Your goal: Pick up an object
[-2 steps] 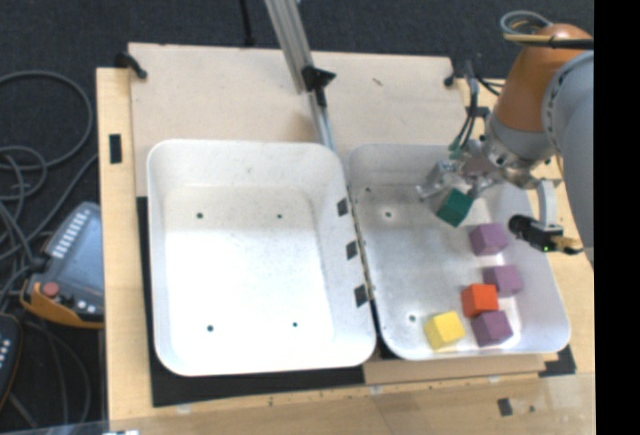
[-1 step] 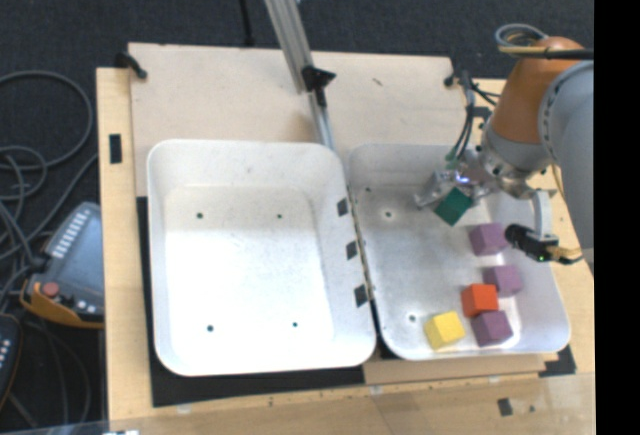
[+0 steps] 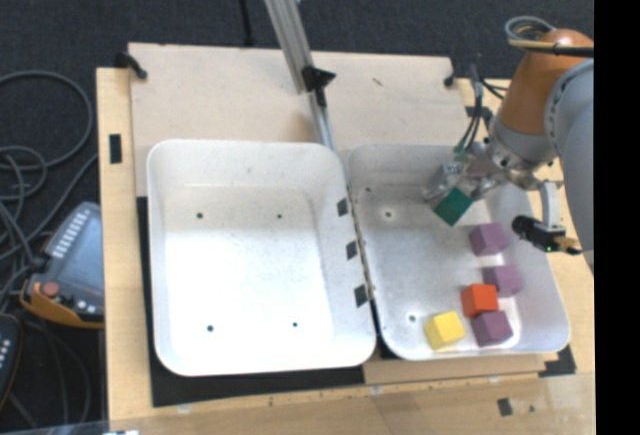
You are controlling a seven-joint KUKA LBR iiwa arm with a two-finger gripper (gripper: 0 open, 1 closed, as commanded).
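Where the grey arm (image 3: pixel 560 113) with its orange band reaches in from the right, the claw (image 3: pixel 455 191) hangs over the right bin (image 3: pixel 400 253) near its far edge, clamped on a green block (image 3: pixel 452 207) that shows tilted between its fingers. Both bins are shallow, white, round-cornered trays, smooth and faintly speckled, set side by side on the pale wooden worktop (image 3: pixel 220 93); the left bin (image 3: pixel 250 258) shows a few small dark dots on its floor. Along the right bin's right side lie three matte purple blocks (image 3: pixel 488 239), spaced apart toward the near-right corner, with an orange cube (image 3: pixel 480 299) touching the nearest one and a yellow cube (image 3: pixel 445 329) just beside them. No writing is readable. A slanted aluminium post (image 3: pixel 285 13) rises from the worktop's far side between the bins. Left of the worktop, black cables (image 3: pixel 30 163) and a grey handheld pendant (image 3: pixel 70 258) lie on dark carpet.
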